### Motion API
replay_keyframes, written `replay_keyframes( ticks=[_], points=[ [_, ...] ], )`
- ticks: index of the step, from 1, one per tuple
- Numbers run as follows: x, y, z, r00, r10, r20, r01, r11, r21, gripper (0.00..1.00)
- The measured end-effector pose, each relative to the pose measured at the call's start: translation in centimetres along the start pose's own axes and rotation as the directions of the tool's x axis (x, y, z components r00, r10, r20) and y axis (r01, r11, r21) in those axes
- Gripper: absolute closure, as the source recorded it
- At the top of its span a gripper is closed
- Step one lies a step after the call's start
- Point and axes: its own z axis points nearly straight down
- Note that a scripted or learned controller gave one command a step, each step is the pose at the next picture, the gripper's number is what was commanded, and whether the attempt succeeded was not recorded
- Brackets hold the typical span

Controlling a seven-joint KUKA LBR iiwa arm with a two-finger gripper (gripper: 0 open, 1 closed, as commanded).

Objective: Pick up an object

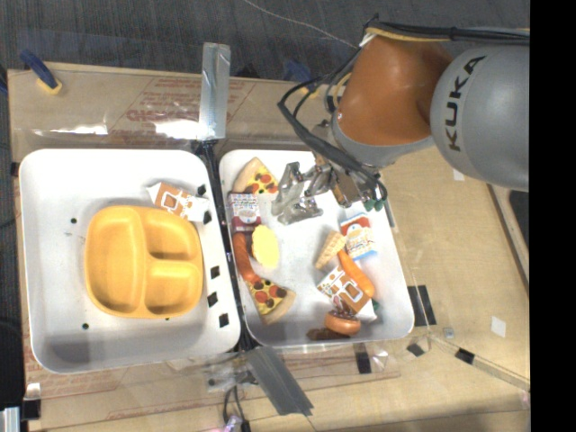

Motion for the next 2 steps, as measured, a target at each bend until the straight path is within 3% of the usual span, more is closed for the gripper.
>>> replay_keyframes(
  ticks=[1,2],
  points=[
    [-5.71,2.81,-6.96,1.000,0.025,-0.004,-0.025,1.000,-0.002,1.00],
    [-5.77,2.81,-7.94,1.000,0.022,-0.004,-0.022,1.000,-0.001,1.00]
  ],
)
